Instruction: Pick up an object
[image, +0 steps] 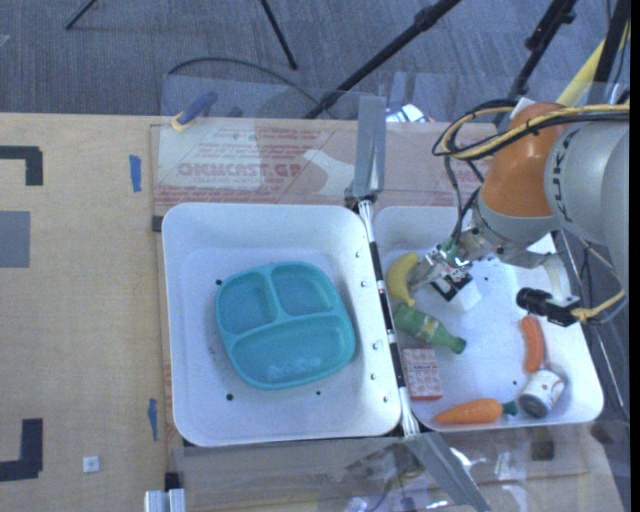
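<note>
We see 2 bins; left bin (190, 300) holds the teal divided plate (286, 323), right bin (575, 395) holds the small stuff. Arm (560, 180) reaches into the right bin; gripper (447, 268) sits low near the banana (402, 277) and just above the green bottle (428, 328); we can't tell its opening. Carrot (470, 411), sausage (534, 343), red carton (421, 372) and white cup (541, 391) lie apart. Nothing visibly lifted; we judge the pick not yet done.

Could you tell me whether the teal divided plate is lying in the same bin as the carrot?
No, the teal divided plate lies in the left bin, while the carrot lies in the right bin.
</note>
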